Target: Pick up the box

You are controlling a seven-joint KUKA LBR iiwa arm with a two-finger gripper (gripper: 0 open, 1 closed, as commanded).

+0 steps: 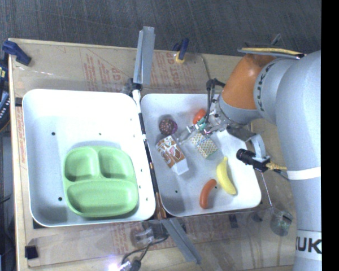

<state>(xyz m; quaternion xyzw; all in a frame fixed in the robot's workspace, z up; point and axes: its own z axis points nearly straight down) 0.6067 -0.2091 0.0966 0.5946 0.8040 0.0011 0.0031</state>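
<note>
Plywood bench [73,66], two white bins: we log gripper [199,130], opening indiscernible, poised beside small brown printed cardboard box [170,151], seemingly for approach.

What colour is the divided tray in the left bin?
Light green. The tray shows plainly in the camera view, lying in the left bin.

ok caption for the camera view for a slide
KUKA arm's gripper over the right bin, near the box, banana and sausage; green tray in left bin.
</note>
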